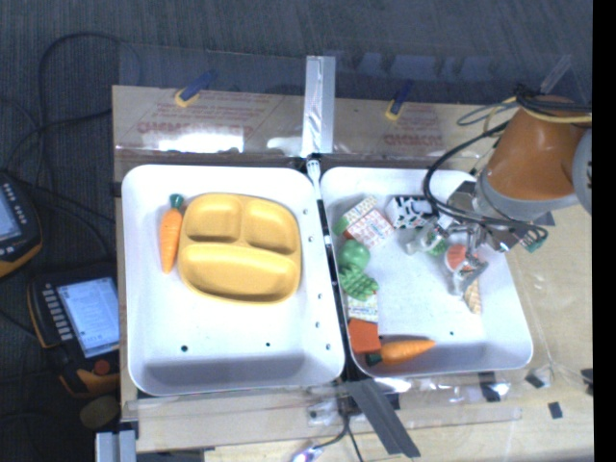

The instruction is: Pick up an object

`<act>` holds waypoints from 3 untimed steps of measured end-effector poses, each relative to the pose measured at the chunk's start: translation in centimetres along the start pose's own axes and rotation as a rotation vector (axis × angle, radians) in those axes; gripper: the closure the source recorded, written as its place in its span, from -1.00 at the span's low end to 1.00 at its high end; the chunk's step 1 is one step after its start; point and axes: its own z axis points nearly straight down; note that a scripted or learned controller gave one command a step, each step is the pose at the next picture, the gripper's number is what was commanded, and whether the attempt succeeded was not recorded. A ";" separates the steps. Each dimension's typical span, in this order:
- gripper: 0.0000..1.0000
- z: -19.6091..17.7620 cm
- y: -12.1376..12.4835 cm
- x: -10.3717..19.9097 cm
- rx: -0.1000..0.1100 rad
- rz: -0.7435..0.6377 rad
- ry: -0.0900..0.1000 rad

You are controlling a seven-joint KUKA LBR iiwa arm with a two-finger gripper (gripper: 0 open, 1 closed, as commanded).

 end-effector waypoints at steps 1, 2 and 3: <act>-1.00 0.0 0.0 -0.2 -0.005 -0.046 0.002; -1.00 0.0 0.4 -0.6 -0.008 -0.165 0.000; -1.00 -0.1 0.7 -0.8 -0.010 -0.268 -0.002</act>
